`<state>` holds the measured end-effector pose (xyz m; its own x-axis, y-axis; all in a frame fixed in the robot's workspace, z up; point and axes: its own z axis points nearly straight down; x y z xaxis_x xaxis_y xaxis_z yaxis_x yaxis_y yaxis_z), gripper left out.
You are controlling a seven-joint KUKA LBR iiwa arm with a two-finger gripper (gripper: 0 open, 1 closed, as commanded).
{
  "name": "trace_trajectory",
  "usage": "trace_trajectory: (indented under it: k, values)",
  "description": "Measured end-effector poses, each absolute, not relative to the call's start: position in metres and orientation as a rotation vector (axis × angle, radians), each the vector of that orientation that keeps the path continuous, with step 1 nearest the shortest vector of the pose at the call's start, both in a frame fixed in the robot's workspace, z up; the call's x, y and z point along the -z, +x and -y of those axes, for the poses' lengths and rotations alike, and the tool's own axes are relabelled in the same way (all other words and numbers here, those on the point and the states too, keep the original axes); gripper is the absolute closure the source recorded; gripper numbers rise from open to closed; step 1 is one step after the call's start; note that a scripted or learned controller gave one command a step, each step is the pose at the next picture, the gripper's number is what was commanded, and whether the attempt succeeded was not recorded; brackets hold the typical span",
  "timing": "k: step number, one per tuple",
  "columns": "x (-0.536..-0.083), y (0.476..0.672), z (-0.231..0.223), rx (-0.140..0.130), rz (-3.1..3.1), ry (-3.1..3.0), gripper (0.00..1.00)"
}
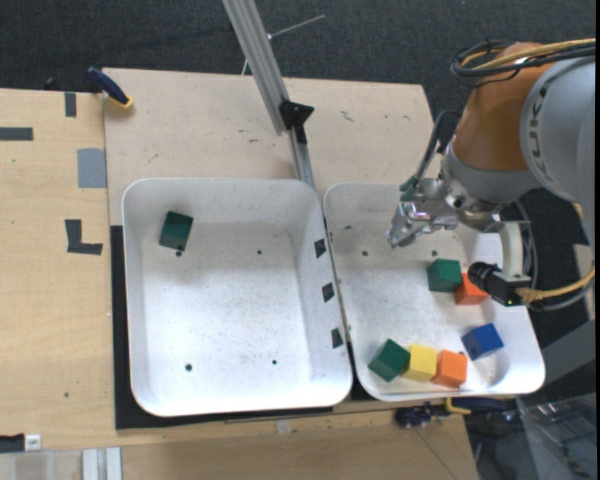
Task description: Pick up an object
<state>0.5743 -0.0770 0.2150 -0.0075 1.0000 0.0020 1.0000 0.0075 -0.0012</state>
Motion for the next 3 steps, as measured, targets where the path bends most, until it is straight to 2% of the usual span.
trace_trajectory:
  k: [1,2,3]
  values:
    - [-0.225,0.584,0.017,0.002,2.229,-2.211,1.0]
    - [-0.232,0.603,-0.032,0.002,2.228,-2.212,1.0]
    - [-0.228,0.604,-0.087,-0.001,2.227,-2.213,1.0]
